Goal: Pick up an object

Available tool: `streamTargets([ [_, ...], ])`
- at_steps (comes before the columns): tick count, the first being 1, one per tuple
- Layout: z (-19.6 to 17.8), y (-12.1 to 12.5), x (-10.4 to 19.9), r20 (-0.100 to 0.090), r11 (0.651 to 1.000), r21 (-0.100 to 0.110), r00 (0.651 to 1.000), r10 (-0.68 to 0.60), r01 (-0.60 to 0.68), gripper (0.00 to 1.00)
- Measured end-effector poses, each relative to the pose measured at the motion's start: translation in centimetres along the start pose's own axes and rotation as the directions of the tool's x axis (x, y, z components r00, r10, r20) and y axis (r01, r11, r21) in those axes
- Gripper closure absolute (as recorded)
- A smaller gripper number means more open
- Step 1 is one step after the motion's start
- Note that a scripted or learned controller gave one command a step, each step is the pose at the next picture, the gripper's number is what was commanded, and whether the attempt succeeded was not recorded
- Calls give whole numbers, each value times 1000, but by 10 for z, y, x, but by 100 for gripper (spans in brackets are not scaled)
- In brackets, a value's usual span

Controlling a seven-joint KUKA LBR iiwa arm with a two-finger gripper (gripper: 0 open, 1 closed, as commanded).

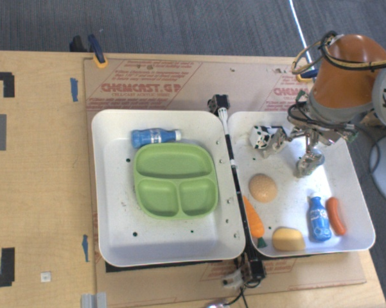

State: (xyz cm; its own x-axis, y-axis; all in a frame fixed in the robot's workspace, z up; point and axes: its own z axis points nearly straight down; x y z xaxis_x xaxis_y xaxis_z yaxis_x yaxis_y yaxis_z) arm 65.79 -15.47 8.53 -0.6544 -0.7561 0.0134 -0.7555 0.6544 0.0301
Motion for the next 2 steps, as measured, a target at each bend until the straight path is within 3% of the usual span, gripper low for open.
streamTargets([
  [1, 0, 3, 44, 16, 999, 32, 1000, -23, 23, 0],
  [2, -13, 2, 42, 25, 999, 37, 1000, -19, 18, 100],
])
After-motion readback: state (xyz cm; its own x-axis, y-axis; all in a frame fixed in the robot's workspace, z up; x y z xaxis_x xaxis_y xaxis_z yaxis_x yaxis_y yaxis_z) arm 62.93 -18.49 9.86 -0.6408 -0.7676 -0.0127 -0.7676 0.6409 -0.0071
